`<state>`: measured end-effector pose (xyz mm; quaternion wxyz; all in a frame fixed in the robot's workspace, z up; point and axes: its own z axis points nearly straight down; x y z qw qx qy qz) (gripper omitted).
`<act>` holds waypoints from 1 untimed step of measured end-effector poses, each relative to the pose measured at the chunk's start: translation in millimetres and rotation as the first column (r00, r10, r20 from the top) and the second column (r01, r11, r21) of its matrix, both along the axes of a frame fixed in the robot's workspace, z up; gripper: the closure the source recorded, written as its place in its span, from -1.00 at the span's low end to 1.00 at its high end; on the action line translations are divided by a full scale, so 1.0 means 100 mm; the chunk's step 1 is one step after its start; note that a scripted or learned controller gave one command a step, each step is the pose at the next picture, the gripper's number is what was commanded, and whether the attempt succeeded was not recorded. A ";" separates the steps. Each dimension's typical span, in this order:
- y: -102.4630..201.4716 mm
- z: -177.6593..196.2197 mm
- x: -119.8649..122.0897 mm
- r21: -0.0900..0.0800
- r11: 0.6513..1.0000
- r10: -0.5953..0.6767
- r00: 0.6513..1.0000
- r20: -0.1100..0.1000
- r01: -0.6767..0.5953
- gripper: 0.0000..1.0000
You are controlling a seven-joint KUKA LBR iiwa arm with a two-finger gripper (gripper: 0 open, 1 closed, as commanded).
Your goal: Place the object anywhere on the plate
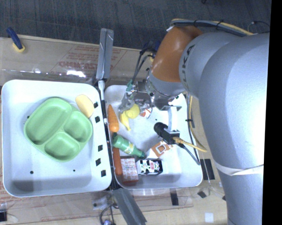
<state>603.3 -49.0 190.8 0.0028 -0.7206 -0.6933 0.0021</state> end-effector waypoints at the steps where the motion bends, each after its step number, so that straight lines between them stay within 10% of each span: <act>1: 1.04 0.00 0.07 -0.001 0.997 -0.071 0.997 0.006 0.071 1.00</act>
